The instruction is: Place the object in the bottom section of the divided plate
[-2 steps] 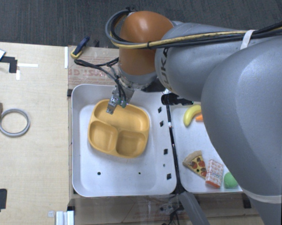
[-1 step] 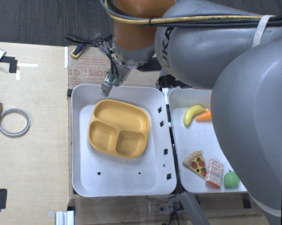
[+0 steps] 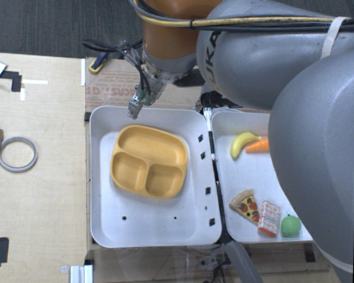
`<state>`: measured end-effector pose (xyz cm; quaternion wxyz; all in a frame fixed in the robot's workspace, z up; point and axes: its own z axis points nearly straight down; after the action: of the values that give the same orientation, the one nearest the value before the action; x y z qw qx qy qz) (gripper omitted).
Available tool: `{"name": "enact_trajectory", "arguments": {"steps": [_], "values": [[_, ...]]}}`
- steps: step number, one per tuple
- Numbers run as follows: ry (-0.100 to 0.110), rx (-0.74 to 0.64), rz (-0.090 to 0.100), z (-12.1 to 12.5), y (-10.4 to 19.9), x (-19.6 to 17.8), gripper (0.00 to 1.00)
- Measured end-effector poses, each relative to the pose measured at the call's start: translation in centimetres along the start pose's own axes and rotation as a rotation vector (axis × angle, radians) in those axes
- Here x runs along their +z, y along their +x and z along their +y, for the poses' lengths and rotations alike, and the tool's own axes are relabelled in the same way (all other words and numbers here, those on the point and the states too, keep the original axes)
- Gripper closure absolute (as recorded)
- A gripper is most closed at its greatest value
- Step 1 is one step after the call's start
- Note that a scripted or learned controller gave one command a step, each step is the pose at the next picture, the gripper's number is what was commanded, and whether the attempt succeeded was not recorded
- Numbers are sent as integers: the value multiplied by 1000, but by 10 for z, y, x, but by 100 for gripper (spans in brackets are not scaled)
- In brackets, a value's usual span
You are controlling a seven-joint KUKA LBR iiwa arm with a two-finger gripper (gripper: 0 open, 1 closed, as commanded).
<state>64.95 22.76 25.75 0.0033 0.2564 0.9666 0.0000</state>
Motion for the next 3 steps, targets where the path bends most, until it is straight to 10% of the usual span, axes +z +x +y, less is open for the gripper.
{"name": "enact_trajectory", "arguments": {"steps": [2, 3], "values": [[8, 1059, 3, -17, 10, -55, 100], [5, 1059, 4, -17, 15, 164, 100]]}}
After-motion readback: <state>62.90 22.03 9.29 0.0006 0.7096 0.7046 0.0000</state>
